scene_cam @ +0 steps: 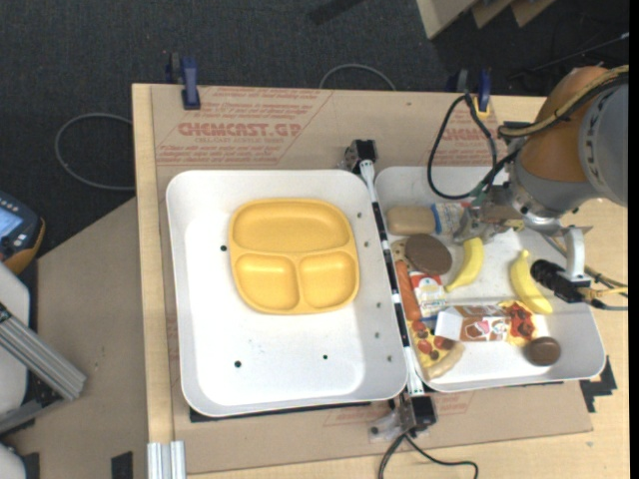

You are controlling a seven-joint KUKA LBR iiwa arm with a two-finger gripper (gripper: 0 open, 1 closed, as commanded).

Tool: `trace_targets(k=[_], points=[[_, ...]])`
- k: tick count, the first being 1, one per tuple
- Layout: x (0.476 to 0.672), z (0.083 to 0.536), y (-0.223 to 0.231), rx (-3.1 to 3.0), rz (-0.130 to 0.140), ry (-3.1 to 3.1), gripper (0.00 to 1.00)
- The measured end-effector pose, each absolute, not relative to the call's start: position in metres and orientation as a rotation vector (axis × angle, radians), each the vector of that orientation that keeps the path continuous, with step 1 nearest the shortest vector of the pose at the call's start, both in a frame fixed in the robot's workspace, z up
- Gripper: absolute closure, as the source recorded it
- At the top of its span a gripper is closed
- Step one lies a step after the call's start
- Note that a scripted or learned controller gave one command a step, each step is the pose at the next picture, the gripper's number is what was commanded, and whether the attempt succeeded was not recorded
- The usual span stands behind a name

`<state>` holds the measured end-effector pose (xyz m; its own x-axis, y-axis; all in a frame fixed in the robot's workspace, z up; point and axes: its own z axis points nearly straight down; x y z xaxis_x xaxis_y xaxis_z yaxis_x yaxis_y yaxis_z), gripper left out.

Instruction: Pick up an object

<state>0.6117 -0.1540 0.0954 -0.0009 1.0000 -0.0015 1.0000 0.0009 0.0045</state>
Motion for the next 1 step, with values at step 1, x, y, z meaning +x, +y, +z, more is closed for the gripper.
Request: trace_targets(k=[1], points=[[0.5915, 0.1909, -0.0594, 2.208, 0.011, 2.228, 1.00]])
